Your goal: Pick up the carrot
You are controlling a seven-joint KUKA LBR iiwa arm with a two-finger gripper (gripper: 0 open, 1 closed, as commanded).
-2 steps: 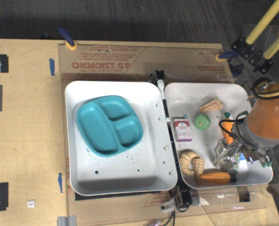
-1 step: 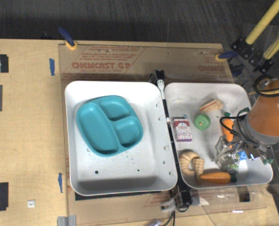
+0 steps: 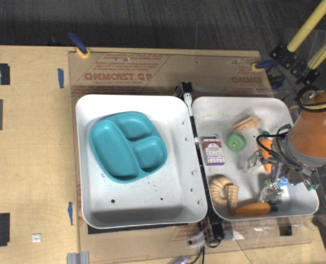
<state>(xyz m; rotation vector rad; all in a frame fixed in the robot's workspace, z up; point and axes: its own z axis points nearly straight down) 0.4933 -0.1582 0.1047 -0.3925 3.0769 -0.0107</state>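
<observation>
The carrot (image 3: 253, 208) is an orange, elongated piece lying flat along the near wall of the right bin (image 3: 218, 110). My gripper (image 3: 270, 181) hangs low over the right side of that bin, just above and to the right of the carrot. Nothing shows between it and the carrot's top. The grey arm with its orange band (image 3: 316, 136) comes in from the right and covers the bin's right edge.
The right bin also holds a tan croissant-shaped item (image 3: 223, 190) touching the carrot's left end, a pink packet (image 3: 213, 150), a green round piece (image 3: 237, 142), a cream wedge (image 3: 246, 124) and a small orange item (image 3: 266, 144). A teal divided plate (image 3: 128, 145) lies in the left bin (image 3: 152, 202).
</observation>
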